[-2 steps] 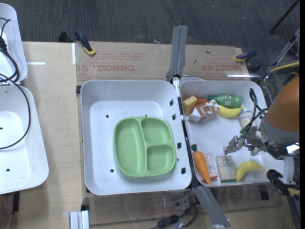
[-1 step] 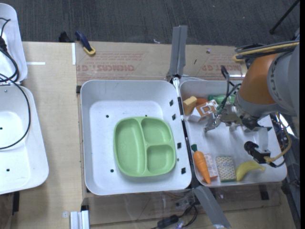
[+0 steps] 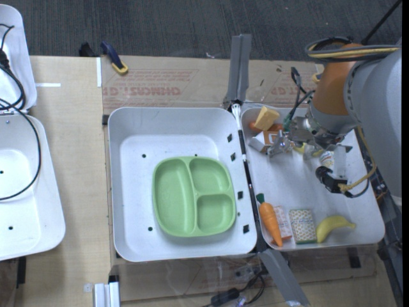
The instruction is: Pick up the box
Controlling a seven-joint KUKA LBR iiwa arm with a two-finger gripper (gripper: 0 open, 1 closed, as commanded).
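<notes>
White plastic formed two shallow bins seen from above. The left bin (image 3: 124, 171) held a green divided plate (image 3: 195, 197) at its centre. The right bin (image 3: 367, 232) held the loose items, seemingly gathered there as a picking stock: a yellow wedge-shaped block (image 3: 266, 117) at twelve o'clock, a carrot (image 3: 270, 221) and a banana (image 3: 333, 226) along the six o'clock edge, and between those two a small flat box (image 3: 303, 225) with a speckled face, lying flat on the bin floor.

The grey arm with its orange band (image 3: 332, 88) was reached in from three o'clock, and the gripper (image 3: 281, 144) was lowered at the bin's upper part, among some small packets (image 3: 265, 136) just below the yellow block. How far it was open could not be told, nor whether anything was held. The box lay well apart from the gripper, toward five o'clock of it, untouched. It was judged that the pick was not yet made.
</notes>
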